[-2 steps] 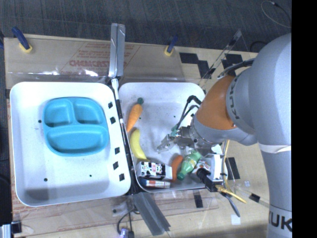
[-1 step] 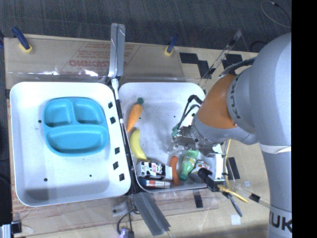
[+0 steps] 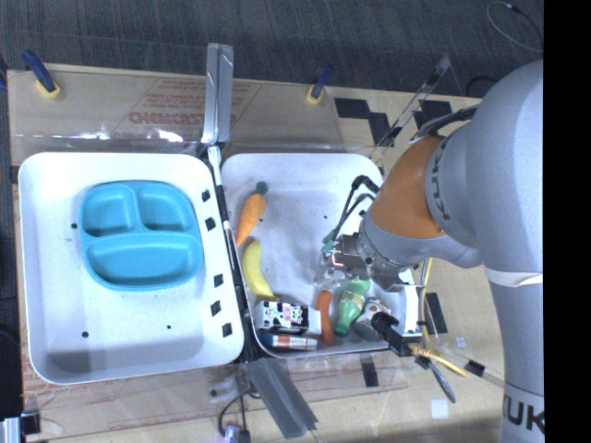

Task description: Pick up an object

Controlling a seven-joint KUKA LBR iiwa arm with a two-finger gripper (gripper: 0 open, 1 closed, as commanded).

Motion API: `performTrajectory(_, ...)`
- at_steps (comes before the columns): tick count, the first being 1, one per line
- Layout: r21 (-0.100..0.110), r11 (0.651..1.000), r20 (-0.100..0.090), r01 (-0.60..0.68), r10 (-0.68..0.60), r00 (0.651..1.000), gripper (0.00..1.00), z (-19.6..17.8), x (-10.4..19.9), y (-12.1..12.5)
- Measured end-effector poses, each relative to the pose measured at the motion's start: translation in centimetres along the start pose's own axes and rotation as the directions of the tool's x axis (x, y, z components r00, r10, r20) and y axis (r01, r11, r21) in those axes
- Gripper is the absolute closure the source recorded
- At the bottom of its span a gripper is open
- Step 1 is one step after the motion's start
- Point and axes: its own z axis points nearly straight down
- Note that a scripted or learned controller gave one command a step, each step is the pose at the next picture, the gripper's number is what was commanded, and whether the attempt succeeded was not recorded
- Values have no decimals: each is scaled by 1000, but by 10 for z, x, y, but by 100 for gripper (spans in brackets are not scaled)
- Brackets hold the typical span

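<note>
Arm [image 3: 480, 183] is reaching in from the right over the right bin [image 3: 295, 169]; end effector [image 3: 343, 270] is hanging low near the bin's front right corner, just above a green bottle [image 3: 350, 306]. Finger state not resolvable. Carrot [image 3: 249, 215] and banana [image 3: 253, 268] are lying along the bin's left wall, carrot behind banana. A small printed box [image 3: 282, 316] and a red marker [image 3: 292, 342] are sitting at the front wall. Left bin [image 3: 42, 247] is holding a blue divided tray [image 3: 140, 233]. Both bins are resting on the tabletop [image 3: 111, 100].
</note>
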Motion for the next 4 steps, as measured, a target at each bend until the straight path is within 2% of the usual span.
performTrajectory(1,0,1000,0,1,-1,1000,0,0,0,0)
performTrajectory(2,-30,998,2,60,-60,998,0,17,-40,-26)
performTrajectory(3,-30,998,2,60,-60,998,0,17,-40,-26)
performTrajectory(4,-28,998,3,58,-58,998,0,17,-31,-6)
